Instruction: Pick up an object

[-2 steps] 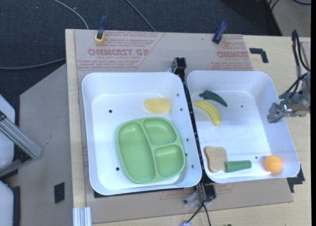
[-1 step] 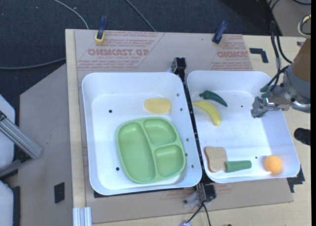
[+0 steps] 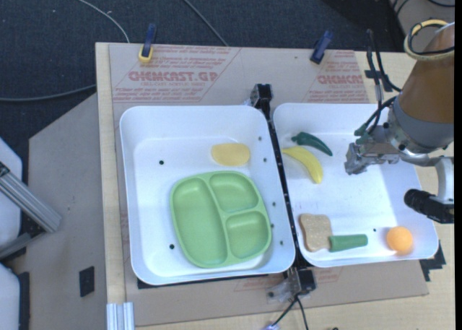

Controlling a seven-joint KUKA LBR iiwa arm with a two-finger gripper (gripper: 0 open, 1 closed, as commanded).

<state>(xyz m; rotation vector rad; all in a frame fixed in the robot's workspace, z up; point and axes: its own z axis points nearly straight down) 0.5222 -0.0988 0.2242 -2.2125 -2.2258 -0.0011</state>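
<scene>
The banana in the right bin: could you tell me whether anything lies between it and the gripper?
Nothing visible does. The gripper hangs over bare bin floor to the right of the banana; the green pepper lies just above that line, off to the side.

Two white bins (image 3: 130,177) are sitting side by side mid-frame on a brown board (image 3: 180,76) that is carrying red print. A yellow-tipped clamp (image 3: 147,43) is gripping the board's top edge at left, and a blue clamp (image 3: 322,45) is gripping it at right. A black clip (image 3: 262,94) is sitting where the bins meet at the top. Cables (image 3: 72,3) are trailing over the dark carpet (image 3: 43,54) at upper left, and a metal rail (image 3: 25,195) is lying at the left edge.
</scene>
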